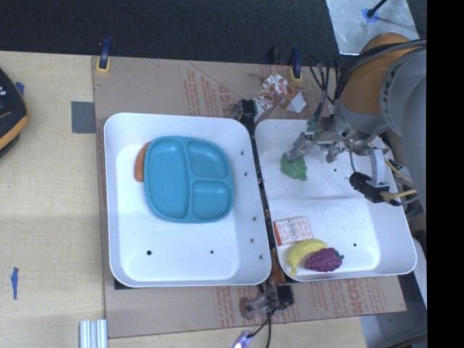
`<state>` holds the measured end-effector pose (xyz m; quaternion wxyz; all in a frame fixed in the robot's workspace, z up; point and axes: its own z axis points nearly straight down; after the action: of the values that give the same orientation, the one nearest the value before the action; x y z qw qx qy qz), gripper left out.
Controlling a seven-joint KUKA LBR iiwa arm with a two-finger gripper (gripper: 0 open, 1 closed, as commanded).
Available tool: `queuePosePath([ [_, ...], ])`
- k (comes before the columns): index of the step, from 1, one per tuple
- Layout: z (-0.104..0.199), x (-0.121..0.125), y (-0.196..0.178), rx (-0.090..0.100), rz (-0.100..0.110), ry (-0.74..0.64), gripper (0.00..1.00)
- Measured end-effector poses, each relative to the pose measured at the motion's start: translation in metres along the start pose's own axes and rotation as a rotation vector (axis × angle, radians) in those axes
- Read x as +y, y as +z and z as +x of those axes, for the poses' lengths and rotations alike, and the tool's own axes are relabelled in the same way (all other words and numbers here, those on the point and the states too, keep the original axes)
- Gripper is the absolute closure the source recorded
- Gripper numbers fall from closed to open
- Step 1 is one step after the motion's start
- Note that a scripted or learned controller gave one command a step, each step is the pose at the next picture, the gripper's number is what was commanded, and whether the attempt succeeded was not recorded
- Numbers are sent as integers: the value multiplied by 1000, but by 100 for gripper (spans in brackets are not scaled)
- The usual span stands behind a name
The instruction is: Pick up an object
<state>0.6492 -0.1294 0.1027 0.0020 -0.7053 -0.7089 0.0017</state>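
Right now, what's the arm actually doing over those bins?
The KUKA arm reaches in from the right, with its gripper low over the far part of the right bin, right at the green leafy toy. Whether it has hold of it can't be told from here. A yellow banana, a purple grape bunch and a small printed packet lie in that bin's near corner. The left bin holds a blue divided plate with an orange item tucked at its left edge.
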Motion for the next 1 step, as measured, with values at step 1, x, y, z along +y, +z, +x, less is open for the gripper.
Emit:
queuePosePath([
  [1, 32, 7, 11, 0, 0, -1, 0],
])
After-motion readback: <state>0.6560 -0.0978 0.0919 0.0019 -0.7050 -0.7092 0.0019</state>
